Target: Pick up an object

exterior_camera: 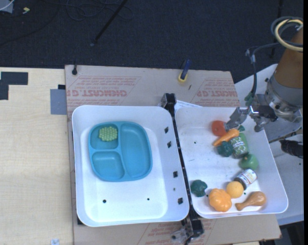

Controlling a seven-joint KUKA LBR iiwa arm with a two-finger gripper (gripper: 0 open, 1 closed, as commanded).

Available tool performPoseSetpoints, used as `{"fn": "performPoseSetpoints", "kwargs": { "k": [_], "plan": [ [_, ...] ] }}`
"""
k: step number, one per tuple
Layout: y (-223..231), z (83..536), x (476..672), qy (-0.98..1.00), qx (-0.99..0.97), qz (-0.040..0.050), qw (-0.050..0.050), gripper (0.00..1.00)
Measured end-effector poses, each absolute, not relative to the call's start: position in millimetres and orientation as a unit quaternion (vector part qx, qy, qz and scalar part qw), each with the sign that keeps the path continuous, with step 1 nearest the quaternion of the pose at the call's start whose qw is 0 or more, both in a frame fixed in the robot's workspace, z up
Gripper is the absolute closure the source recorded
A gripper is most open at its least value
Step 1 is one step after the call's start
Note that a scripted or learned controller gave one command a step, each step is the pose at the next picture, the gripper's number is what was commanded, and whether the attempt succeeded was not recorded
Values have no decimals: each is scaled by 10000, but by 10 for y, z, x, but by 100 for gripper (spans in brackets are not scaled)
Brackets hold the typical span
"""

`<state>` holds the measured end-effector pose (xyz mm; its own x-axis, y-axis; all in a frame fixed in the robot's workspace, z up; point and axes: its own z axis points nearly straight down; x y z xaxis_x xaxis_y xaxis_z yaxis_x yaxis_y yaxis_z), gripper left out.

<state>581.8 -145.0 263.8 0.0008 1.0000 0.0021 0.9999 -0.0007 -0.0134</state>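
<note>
While gripper (244,117) hangs over top right part of right bin (279,195), toy pile sits just below and left of it. Nearest: red toy (218,127), orange carrot (226,136), long way slanting up-right. Claw grip: cannot tell.

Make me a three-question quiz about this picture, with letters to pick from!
1. Where is the blue tray?
A. left bin
B. right bin
C. the floor

2. What colour are the peas in the tray?
A. red
B. green
C. purple

3. How does the little bottle sit?
A. standing on the tray
B. lying in the right bin
C. stacked on the peas

Answers: 1 A, the tray rests in the left bin. 2 B, they look yellow-green. 3 B, it lies tilted beside the orange fruit.
</note>
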Motion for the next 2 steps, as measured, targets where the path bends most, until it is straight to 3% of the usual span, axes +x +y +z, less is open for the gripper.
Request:
{"fn": "performPoseSetpoints", "kwargs": {
  "k": [1, 2],
  "plan": [
    [-1452, 2704, 5838, -7074, -7068, 4, 4, 0],
    [-1509, 2099, 5818, -7073, -7069, 19, 27, 0]
  ]
}}
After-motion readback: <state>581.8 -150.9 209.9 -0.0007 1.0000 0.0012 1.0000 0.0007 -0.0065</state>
